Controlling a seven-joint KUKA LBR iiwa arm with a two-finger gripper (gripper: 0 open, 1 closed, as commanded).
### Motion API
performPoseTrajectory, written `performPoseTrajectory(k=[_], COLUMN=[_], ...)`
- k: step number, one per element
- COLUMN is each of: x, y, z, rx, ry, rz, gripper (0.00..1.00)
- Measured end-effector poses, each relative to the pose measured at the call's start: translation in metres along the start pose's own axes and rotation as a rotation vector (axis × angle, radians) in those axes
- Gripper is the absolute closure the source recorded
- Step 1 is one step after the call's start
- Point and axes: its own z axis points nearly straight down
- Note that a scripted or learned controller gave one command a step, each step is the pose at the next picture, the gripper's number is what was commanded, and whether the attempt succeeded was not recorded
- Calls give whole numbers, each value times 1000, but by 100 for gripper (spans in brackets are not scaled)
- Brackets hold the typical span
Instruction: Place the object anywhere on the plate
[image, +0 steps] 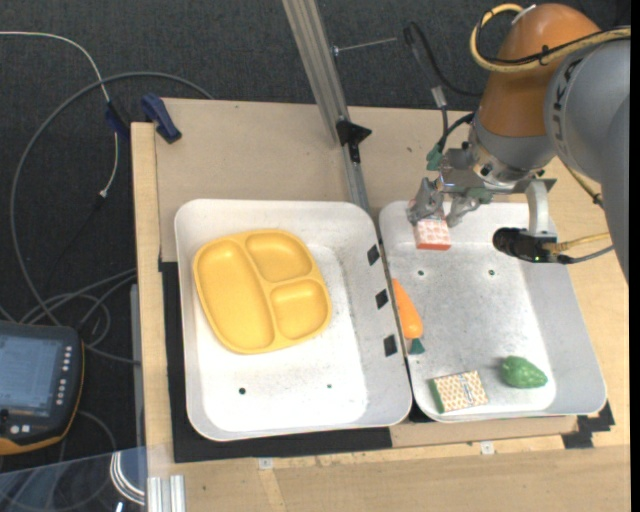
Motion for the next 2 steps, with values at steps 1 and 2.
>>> performPoseTrajectory(k=[1, 2], x=[48, 101], y=[-3, -4], z=[0, 0], rx=[0, -1], ry=[0, 0], rz=[0, -1], gripper=[100, 100])
